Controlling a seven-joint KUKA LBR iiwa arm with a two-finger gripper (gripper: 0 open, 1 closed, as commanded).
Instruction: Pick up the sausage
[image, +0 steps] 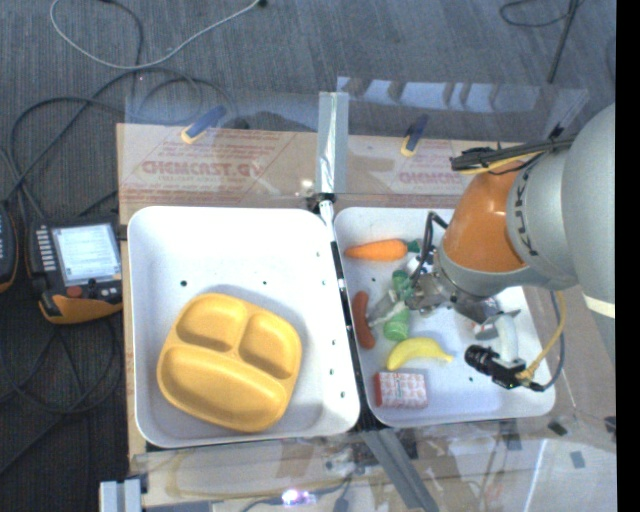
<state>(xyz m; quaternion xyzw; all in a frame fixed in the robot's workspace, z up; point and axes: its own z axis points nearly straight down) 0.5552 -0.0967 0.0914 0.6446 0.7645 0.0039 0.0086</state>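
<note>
Sausage (362, 319) lies along right bin's (530, 405) left wall; gripper (397, 302) hovers just beside it, finger state unclear.

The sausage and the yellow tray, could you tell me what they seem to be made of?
The sausage looks like moulded plastic toy food: even red-brown colour, smooth surface, though it is small here. The yellow tray seems glossy moulded plastic, with soft highlights on its rounded compartments.

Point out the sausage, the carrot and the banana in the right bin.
sausage (362, 318): camera view, on the middle of its red-brown length by the bin's left wall.
carrot (375, 250): camera view, on its orange body.
banana (420, 351): camera view, on the middle of its yellow curve.
</note>
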